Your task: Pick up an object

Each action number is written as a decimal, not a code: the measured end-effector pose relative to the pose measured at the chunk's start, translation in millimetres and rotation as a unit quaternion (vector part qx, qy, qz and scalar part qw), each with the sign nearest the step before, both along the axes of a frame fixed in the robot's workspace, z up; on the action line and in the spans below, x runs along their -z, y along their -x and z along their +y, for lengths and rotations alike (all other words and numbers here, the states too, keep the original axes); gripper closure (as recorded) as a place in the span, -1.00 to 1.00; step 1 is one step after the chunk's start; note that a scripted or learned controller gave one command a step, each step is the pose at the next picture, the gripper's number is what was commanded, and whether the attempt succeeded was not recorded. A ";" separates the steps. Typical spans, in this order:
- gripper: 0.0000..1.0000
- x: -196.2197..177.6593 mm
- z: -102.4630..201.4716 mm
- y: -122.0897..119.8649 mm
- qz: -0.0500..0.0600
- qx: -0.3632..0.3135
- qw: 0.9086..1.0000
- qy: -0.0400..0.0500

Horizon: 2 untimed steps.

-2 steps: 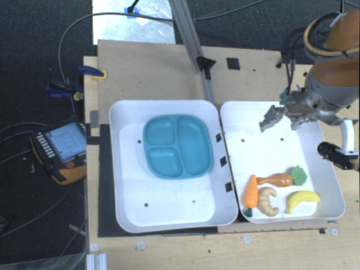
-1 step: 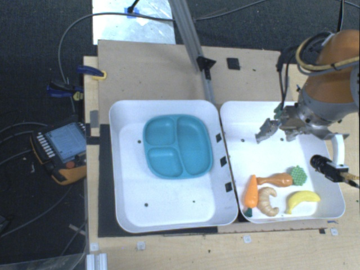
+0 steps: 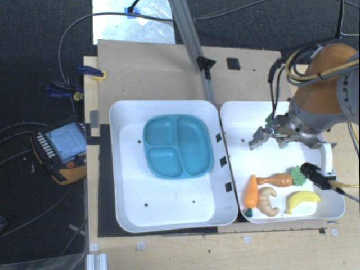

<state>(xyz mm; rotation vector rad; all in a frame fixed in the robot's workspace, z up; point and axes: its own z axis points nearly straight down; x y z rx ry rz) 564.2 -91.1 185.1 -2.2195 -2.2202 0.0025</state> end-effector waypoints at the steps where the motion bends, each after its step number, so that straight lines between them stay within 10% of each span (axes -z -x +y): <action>1: -1.00 60.1 6.7 -3.3 0.000 0.000 1.000 0.000; 2: 1.00 46.0 6.1 -4.5 -0.002 0.000 1.000 0.000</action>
